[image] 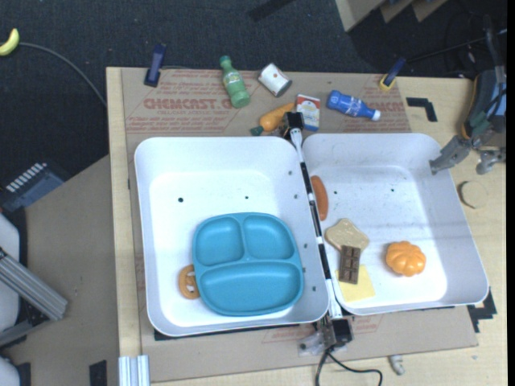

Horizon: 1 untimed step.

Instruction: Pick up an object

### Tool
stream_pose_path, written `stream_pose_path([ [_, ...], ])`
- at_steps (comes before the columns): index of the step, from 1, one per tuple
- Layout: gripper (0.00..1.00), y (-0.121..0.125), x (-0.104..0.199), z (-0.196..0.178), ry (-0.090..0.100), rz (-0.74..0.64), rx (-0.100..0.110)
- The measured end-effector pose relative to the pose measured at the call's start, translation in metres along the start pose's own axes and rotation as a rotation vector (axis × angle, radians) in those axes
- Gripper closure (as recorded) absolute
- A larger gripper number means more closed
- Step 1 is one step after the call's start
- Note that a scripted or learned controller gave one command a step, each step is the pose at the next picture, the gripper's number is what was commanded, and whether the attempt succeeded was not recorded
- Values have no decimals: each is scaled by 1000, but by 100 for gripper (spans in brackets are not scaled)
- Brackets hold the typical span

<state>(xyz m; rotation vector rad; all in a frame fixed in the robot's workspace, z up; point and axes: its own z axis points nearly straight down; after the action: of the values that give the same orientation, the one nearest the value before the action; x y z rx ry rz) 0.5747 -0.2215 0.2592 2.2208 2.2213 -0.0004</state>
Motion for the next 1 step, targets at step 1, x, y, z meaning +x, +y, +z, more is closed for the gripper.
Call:
stream_pose_path([
  [1,0,-42,35,88,2,0,3],
])
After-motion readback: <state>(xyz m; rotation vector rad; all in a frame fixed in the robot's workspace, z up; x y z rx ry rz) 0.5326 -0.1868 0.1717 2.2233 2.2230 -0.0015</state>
